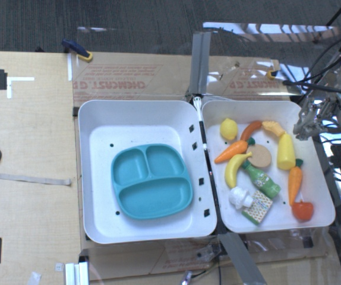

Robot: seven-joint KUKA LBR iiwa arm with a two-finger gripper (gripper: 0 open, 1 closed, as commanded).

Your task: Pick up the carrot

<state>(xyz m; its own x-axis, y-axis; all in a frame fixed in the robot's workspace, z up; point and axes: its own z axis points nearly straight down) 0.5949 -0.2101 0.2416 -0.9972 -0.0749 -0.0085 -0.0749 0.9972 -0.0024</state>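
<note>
Two white bins (87, 177), two carrots (231, 151) rightward, claw (306, 123) state unclear.

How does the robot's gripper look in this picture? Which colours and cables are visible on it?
The gripper at the right edge of the right bin is a small pale grey metal assembly with a blocky, jointed shape. Several thin black cables run to it from the upper right, some looping beside it. No markings can be read on it, and its finer details are too blurred to tell.
</note>
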